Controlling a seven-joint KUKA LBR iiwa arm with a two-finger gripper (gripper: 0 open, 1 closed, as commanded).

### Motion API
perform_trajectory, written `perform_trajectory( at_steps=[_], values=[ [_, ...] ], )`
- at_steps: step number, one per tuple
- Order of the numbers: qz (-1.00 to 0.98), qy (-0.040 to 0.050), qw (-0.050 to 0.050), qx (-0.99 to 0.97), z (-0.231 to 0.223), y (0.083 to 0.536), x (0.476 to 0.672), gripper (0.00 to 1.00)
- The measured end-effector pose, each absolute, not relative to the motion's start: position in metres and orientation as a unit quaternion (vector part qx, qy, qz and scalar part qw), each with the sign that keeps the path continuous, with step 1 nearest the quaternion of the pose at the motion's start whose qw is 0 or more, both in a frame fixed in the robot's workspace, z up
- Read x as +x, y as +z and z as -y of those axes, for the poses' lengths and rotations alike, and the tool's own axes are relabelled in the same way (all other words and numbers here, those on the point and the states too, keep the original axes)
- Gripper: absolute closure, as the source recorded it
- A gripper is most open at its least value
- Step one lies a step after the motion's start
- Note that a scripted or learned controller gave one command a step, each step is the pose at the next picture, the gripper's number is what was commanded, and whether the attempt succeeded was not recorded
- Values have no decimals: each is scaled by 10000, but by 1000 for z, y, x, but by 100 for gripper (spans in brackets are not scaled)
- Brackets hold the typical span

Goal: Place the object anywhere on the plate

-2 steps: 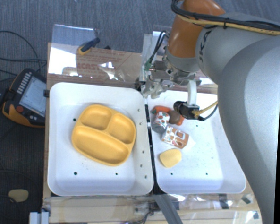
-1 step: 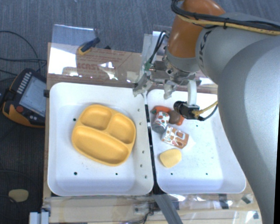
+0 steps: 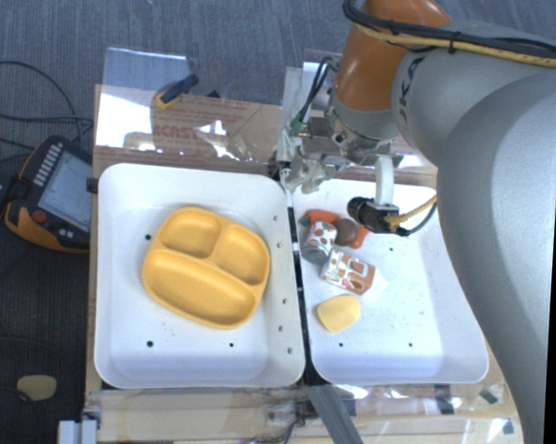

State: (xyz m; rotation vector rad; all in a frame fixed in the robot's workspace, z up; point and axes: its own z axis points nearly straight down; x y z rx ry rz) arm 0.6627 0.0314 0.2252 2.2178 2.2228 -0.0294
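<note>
Closest to the lens I see the front lip of the two white bins, left bin (image 3: 120,347) and right bin (image 3: 420,356), sitting side by side and touching along the middle divider. Yellow plate (image 3: 205,264), three compartments, lies flat in the left bin, well left of and below my claw (image 3: 304,176) in the view. Nothing rests on it.

My claw sits at the far end of the divider, right over the back rim where both bins meet. I cannot tell its state; the tips are lost in clutter and shadow. Nothing visibly sits in it. Grey arm (image 3: 506,183) with the orange band (image 3: 382,54) fills the right side and comes in over the right bin.

Objects are all in the right bin, just below and slightly right of the claw: a small orange-red piece (image 3: 319,216), a dark brown rounded item (image 3: 351,233), a patterned brown-and-white packet (image 3: 321,238) beside the divider, another patterned packet (image 3: 350,272) touching it, tilted. Further down, apart from that cluster, a pale yellow lump (image 3: 337,314) lies alone on the bin floor.

Outside the bins, far left of the claw, a teach pendant (image 3: 50,193) on the carpet.
</note>
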Motion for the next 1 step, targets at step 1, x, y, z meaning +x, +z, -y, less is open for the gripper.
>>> perform_trajectory(
  at_steps=[1],
  values=[
    [-7078,-96,9,7063,-31,225,663,0]
  ],
)
